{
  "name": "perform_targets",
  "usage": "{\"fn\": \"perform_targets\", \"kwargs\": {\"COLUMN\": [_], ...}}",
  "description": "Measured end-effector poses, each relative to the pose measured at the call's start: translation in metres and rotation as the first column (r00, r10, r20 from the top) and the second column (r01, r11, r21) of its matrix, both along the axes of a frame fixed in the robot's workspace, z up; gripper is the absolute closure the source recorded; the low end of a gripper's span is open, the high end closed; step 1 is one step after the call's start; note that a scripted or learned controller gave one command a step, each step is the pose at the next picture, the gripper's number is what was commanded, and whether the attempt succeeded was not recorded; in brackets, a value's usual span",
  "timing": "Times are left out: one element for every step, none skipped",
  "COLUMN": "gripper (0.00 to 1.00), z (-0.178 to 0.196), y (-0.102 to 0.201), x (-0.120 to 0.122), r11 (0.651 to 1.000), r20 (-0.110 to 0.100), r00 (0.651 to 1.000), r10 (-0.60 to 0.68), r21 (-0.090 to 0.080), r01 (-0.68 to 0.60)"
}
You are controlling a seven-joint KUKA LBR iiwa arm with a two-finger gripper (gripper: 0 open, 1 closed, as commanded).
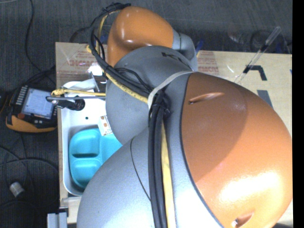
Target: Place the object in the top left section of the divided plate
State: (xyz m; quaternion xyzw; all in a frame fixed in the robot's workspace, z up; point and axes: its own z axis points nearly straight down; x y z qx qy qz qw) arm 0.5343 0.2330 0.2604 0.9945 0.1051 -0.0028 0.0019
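The grey robot arm with glossy orange covers [190, 141] takes up most of the camera view, and black cables run down its side. Behind it lies the tan worktop [266, 89], which bears faint reddish print near its upper left corner and again beside the arm. Neither patch can be read. A black angular mark sits on the worktop at upper right.

At the worktop's left edge lies a shallow white bin [65, 141], with the arm covering its right part. In the bin's lower half rests the turquoise divided plastic plate [85, 156]. Two of its compartments are visible, one above the other, and the arm hides the rest.

On the dark carpet to the left of the worktop lies a black and orange handheld control unit with a lit screen [31, 108]. No text on the screen can be made out.

A crumpled white item [80, 85] lies at the bin's upper end. A small white packet with orange print [105, 125], too small to read, lies against the arm's edge just above the plate's upper compartment, and it is outside the plate.

The gripper [97, 82] hangs over the bin's upper end, beside the white item and well above the plate. Whether it is spread or closed cannot be told.
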Motion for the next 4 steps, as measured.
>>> {"fn": "perform_targets", "kwargs": {"gripper": [1.00,1.00,1.00,0.00], "z": [0.113,0.096,-0.028,-0.028], "y": [-0.071,-0.058,-0.021,-0.021], "x": [0.003,0.018,0.092,0.093], "r11": [1.000,1.000,1.000,1.000], "r20": [0.005,0.002,-0.002,-0.001], "r00": [1.000,1.000,1.000,1.000], "r10": [-0.011,-0.008,-0.001,-0.002], "r21": [-0.004,-0.003,0.000,0.000], "r01": [0.011,0.008,0.001,0.002]}}
